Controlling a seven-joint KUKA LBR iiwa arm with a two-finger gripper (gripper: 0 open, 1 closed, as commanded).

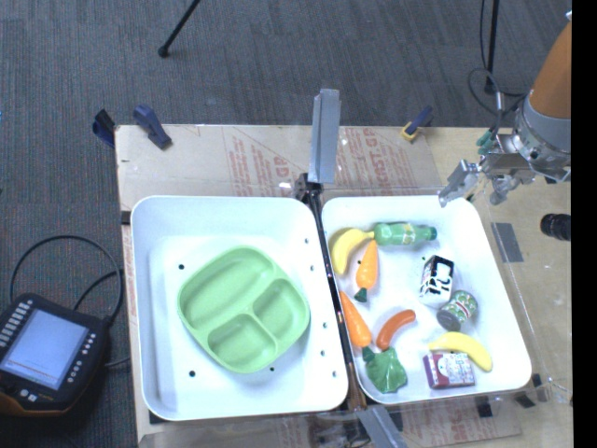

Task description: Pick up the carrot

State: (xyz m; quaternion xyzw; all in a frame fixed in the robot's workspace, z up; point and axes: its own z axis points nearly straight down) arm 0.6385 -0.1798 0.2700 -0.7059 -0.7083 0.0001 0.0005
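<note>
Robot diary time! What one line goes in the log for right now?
gripper: open, above right bin's far edge | holding: nothing | carrots: lying in right bin, untouched | green divided plate: in left bin

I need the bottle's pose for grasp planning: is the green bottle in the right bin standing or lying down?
Lying down. The green bottle lies on its side along the right bin's far wall, cap pointing right, beside a banana.

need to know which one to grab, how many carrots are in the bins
2, both in the right bin. One carrot lies near the top, beside a banana. The other carrot lies lower, along the bin's left wall. None looks hidden.
</note>
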